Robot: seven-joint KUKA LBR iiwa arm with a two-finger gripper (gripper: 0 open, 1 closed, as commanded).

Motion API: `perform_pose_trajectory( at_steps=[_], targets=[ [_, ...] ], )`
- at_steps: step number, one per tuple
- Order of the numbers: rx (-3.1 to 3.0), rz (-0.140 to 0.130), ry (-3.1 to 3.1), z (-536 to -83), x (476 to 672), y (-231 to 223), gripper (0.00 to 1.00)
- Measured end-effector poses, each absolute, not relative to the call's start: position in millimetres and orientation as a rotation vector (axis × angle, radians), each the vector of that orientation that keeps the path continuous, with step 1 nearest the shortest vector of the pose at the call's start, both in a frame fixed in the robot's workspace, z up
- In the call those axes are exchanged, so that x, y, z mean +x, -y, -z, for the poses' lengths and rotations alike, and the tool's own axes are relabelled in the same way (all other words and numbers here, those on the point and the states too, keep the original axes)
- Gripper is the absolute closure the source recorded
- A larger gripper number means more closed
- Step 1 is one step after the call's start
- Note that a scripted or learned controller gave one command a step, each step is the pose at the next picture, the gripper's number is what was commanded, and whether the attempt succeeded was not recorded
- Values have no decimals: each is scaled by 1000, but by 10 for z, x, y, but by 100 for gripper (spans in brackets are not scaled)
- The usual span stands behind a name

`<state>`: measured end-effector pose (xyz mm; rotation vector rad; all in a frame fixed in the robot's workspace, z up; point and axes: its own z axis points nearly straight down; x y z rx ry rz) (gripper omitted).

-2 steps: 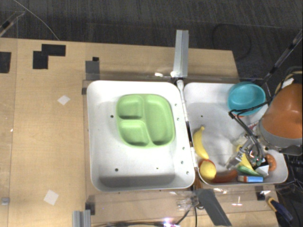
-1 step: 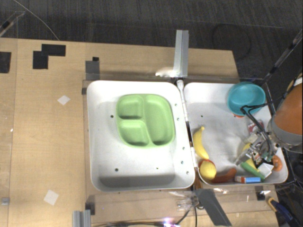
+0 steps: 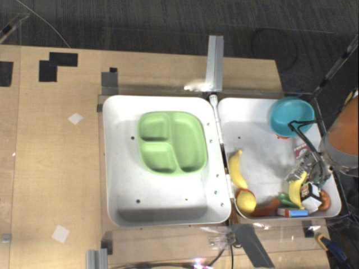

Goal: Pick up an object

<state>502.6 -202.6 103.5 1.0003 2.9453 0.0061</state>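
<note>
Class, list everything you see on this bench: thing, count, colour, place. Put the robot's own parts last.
White bins: 2, white, side by side on the bench; left bin, right bin.
Divided plate: 1, green, middle of left bin.
Bowl: 1, blue, right bin's far right corner.
Banana: 1, yellow, right bin's left side.
Round fruit: 1, yellow, near end of that banana.
Small items: several, mixed colours, right bin's near right corner; too jumbled to count.
Gripper: 1, metallic, over that clutter.
Arm: 1, orange band visible, right edge.

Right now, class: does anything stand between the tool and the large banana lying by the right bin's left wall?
Nothing visible blocks it: bare white bin floor separates the tool from the banana. The lemon touches only the banana's lower end.
</note>
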Motion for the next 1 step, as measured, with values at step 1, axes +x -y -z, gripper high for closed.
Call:
perform_pose_trajectory(
  at_steps=[1],
  targets=[
    [1286,-8,-2853,-2100,5318,1293,100]
  ],
)
